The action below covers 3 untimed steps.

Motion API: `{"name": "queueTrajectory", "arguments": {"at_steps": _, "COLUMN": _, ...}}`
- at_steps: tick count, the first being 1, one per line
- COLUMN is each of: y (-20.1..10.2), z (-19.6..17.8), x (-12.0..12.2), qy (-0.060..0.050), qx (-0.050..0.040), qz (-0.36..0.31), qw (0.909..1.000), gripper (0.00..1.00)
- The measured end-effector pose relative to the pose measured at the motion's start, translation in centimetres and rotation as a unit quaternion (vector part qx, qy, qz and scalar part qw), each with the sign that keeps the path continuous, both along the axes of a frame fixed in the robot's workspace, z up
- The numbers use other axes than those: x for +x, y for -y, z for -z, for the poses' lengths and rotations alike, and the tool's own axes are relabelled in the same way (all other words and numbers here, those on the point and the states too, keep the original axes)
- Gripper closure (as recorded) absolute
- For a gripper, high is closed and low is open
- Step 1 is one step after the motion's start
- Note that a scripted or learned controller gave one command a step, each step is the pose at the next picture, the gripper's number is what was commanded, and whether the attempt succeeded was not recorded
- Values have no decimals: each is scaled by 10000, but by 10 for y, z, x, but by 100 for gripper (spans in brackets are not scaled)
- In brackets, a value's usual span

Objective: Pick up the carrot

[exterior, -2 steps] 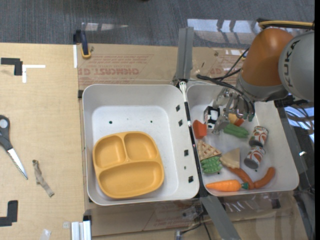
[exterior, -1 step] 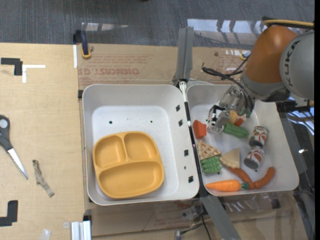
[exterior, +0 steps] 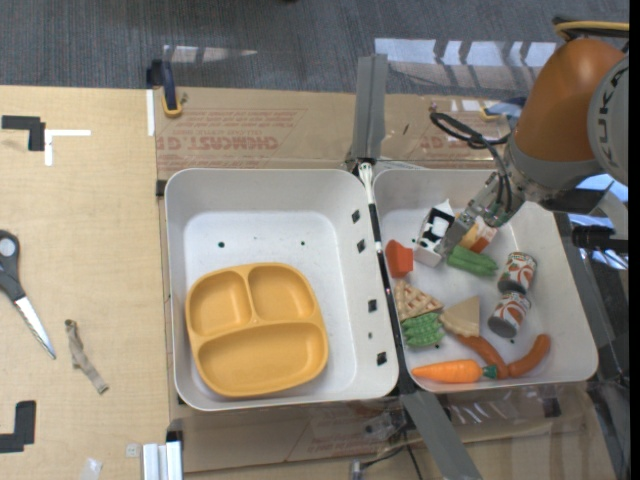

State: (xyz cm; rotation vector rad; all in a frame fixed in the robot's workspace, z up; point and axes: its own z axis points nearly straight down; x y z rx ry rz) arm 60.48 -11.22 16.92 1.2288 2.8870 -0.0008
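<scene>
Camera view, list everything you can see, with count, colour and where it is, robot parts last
Bins: two, white, side by side on the bench.
Plate: one, yellow, three compartments, in the left bin.
Carrot: one, orange with a green end, at the right bin's front edge.
Sausages: two, reddish orange, right bin's front right, beside the carrot.
Cans: two, red and grey, right side of the right bin.
Green vegetable: one, right bin's middle.
Black and white carton: one, right bin's back.
Red piece: one, by the right bin's left wall.
Scissors: one pair, grey, on the bench at left.
Arm: one, grey with orange band, over the right bin.
Gripper: one, low over the carton and green vegetable.
</scene>
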Motion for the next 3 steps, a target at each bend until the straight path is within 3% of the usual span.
{"name": "queueTrajectory", "arguments": {"at_steps": 1, "y": 21, "z": 50, "x": 31, "qy": 30, "qx": 10, "qz": 1013, "qw": 9949, "gripper": 0}}
{"name": "queueTrajectory", "arguments": {"at_steps": 2, "y": 20, "z": 39, "x": 33, "qy": 60, "qx": 0, "qz": 994, "qw": 9950, "gripper": 100}}
{"name": "queueTrajectory", "arguments": {"at_steps": 3, "y": -3, "z": 7, "x": 55, "qy": 2, "qx": 3, "qz": 1812, "qw": 9834, "gripper": 100}}
